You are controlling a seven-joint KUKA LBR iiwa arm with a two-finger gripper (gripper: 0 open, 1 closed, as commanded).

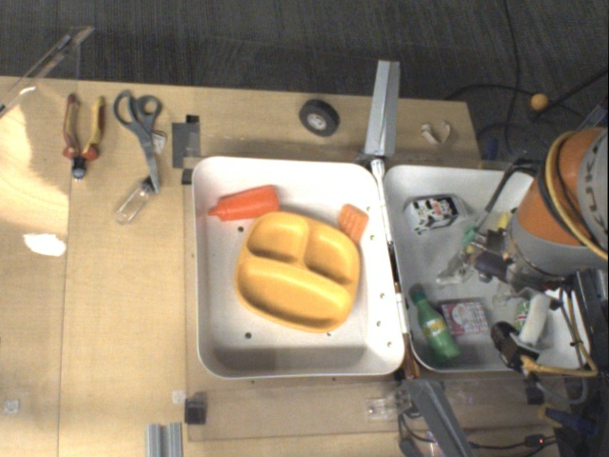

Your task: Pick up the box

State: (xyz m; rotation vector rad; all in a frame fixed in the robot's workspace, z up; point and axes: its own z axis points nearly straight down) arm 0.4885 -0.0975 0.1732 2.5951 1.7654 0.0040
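In the right bin (407, 255), a small black-and-white box (433, 211) lies near the far left corner. A flat pink-and-white packet (465, 318) lies near the bin's front, beside a green bottle (433, 327). The grey arm with its orange band (561, 208) reaches in from the right. Its gripper (466, 258) hangs low over the middle of the right bin, between the black-and-white box and the pink packet. I see nothing held in it.
A white tube-like item (533, 320) lies at the right bin's front right. The left bin (214, 341) holds a yellow divided plate (298, 270), an orange carrot-shaped piece (245, 204) and a small orange piece (353, 221). Scissors (145, 131), pliers (81, 133) and a tape roll (319, 117) lie on the bench.
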